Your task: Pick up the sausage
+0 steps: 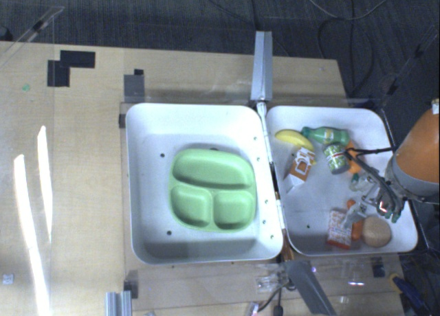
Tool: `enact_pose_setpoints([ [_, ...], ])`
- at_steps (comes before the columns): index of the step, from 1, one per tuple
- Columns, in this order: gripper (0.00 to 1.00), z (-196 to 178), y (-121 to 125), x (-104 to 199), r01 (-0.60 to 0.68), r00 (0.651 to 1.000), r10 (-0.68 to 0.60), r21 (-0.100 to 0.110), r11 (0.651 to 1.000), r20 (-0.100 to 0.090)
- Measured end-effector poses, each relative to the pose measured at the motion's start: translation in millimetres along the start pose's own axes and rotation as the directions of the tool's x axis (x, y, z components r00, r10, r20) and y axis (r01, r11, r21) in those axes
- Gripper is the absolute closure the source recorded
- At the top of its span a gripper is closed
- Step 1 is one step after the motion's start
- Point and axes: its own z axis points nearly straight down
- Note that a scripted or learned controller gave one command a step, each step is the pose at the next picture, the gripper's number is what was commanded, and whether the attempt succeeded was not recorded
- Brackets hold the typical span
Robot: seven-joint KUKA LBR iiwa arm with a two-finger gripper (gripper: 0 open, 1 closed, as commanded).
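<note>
In the right bin (309, 229), a tan-brown rounded item (376, 232) lies at the front right corner; it may be the sausage, but I cannot tell for sure. My gripper (375, 200) hangs low over the bin's right side, just above and behind that item. A small orange-red piece (353, 209) shows right beside the gripper's tip. The arm's orange band (419, 153) enters from the right edge.
The right bin also holds a banana (294, 139), a green bottle (325, 134), a green can (336, 157), a white-orange carton (300, 165) and a red-white packet (338, 229). A green divided tray (213, 187) sits in the left bin (148, 170). A cable crosses above the can.
</note>
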Motion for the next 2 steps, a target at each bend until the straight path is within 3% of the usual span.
enact_pose_setpoints([
  [1, 1.0, -11.9, 1.6, -2.1, 0.0, 1.0, 0.0, -0.002, 1.0, 0.007],
  [2, 1.0, -0.3, 0.0, -23.0, 0.06, 0.998, -0.06, 0.004, 0.998, 0.003],
])
